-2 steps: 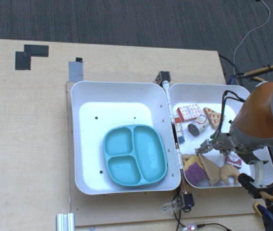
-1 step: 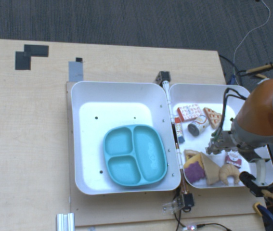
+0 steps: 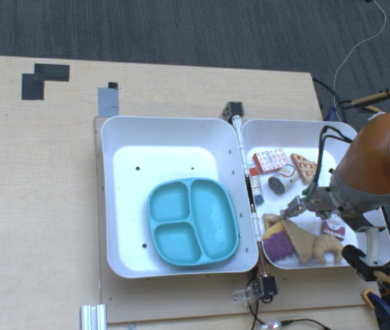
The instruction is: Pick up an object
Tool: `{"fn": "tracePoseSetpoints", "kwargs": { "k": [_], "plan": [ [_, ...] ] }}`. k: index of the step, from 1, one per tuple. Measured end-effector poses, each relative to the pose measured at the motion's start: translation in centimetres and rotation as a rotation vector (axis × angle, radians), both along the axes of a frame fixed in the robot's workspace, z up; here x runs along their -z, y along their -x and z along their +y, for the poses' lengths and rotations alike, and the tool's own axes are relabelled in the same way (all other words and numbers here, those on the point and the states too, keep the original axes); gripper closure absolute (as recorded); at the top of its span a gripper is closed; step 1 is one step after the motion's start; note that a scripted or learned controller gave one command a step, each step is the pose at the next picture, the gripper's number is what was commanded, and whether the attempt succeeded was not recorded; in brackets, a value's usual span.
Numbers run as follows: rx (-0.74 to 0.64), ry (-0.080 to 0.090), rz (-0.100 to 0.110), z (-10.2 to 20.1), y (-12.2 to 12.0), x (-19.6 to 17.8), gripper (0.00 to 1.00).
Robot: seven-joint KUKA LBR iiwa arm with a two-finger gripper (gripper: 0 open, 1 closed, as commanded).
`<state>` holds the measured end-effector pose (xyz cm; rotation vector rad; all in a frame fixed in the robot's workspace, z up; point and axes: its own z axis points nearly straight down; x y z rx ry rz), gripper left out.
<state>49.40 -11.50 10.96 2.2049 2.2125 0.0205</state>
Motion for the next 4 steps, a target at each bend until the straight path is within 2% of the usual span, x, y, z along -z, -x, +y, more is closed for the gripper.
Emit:
{"fn": "tracePoseSetpoints", "kwargs": {
  "k": [1, 2, 3, 4],
  "plan": [
    [0.004, 0.003, 0.002, 2.5, 0.2, 1.9, 0.00],
    [-0.001, 0.000, -0.004, 2.7, -0.1, 0.8, 1.00],
    [0.000, 0.000, -0.002, 2.7, -0.1, 0.8, 0.00],
    [-0.002, -0.001, -0.005, 2.7, -0.2, -0.2, 1.00]
  ]
}}
